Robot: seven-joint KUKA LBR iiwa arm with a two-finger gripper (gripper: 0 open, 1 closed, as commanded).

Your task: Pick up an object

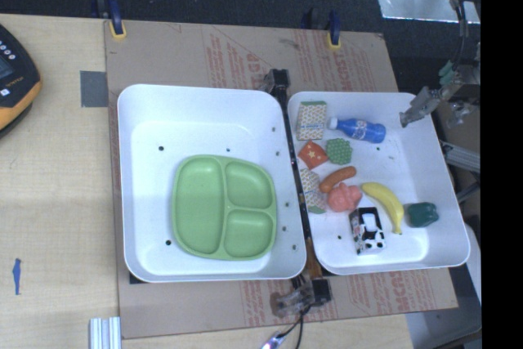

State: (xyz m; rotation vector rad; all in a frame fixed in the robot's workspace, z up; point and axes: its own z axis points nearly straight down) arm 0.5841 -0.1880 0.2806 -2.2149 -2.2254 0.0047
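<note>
The blue bottle (358, 129) is the likeliest pick. It lies on its side in the right bin (448, 176), close to the gripper (418, 109) on the side away from the arm and a little nearer the camera. It is a small blue bottle with a white cap end and a pale label band, round and smooth, so it will probably roll if nudged.

To do this step well, the gripper should come down over the middle of the bottle and close across its narrow width, not along its length. Whether the gripper is spread or pressed together cannot be told; it sits at the bin's far right rim and holds nothing that can be seen.

Beyond the bottle from the gripper lies a checkered packet (311, 119). A sausage (338, 176) and a banana (386, 204) lie further toward the camera, well apart from the bottle, so the approach looks open.
</note>
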